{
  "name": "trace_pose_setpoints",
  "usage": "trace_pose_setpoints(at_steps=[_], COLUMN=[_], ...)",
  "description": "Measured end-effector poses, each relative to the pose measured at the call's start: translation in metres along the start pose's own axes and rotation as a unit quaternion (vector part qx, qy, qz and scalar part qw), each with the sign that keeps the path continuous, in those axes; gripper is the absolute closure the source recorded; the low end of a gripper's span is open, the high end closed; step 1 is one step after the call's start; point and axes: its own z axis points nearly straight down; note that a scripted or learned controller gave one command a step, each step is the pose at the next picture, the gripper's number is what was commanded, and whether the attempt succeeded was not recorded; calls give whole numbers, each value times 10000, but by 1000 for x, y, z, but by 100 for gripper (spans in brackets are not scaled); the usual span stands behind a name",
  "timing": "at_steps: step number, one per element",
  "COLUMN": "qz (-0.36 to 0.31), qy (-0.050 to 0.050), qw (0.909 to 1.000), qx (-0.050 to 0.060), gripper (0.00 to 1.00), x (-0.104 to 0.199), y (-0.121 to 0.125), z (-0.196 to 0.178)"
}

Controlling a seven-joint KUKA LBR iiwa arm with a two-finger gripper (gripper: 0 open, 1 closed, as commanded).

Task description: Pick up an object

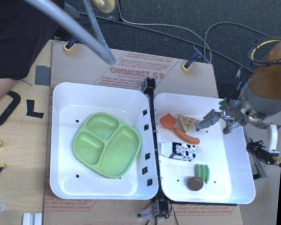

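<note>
My gripper (217, 123) hangs over the upper right part of the right bin (239, 163), open, with nothing between its fingers. Its left finger (207, 120) is just right of a tan wedge (188, 122). Beside the wedge lie an orange piece (168, 120) and an orange-red sausage shape (187, 136). A black-and-white patterned card (179, 151) lies lower in the bin. Nearer the front sit a green ribbed item (202, 171) and a brown ball (195, 183).
The left bin (62, 127) holds a green divided plate (108, 144). A black divider (150, 135) runs between the bins. The arm's grey wrist and orange band (270, 72) stand above the right bin's far right corner. Cables trail behind the bench.
</note>
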Motion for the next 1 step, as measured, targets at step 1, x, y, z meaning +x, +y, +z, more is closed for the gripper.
trace_pose_setpoints(at_steps=[1], qz=[-20], qy=[-12], qw=[10000], qx=[-65], gripper=[0], x=[0], y=[3], z=[-7])
